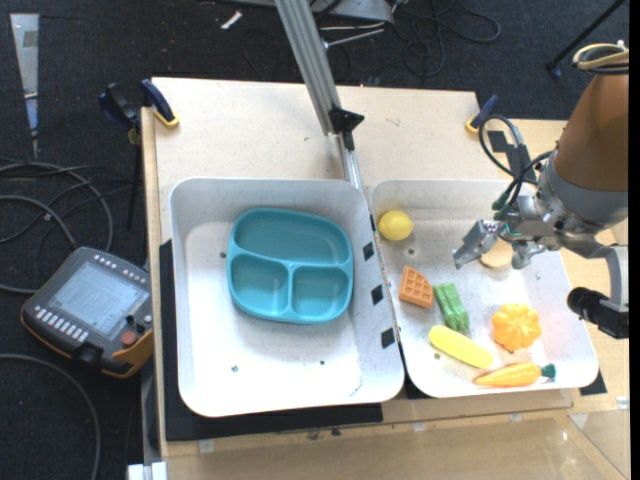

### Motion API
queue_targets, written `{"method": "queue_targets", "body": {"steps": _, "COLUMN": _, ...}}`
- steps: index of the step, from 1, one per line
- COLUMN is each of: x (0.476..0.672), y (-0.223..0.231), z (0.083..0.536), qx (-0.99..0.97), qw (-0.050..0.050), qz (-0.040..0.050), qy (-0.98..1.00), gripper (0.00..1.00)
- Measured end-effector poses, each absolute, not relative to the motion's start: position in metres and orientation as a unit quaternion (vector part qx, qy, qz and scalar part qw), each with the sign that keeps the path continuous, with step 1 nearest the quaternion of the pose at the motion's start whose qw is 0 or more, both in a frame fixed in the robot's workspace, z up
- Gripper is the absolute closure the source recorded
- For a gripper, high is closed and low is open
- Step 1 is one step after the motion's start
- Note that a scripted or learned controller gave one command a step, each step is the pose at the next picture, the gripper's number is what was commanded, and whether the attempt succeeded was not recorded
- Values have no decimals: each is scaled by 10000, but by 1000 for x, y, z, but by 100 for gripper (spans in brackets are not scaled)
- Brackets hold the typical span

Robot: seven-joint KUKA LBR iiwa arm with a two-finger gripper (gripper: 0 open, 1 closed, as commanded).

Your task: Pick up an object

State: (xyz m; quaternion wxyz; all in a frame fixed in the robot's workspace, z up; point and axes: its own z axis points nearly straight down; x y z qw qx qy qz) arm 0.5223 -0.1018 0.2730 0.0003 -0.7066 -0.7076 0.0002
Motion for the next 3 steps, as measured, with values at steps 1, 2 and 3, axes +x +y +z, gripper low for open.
{"method": "queue_targets", "body": {"steps": 1, "x": 522, "y": -102, "z": 273, "qx": -7069, "qw": 0, "qz": 0, "qy": -7073, "gripper": 0}}
{"method": "queue_targets", "body": {"steps": 2, "x": 517, "y": -111, "z": 219, "qx": -7076, "qw": 23, "qz": 21, "qy": -7066, "gripper": 0}}
{"method": "queue_targets", "body": {"steps": 3, "x": 515, "y": -102, "z": 158, "qx": -7072, "qw": 30, "qz": 19, "qy": -7070, "gripper": 0}}
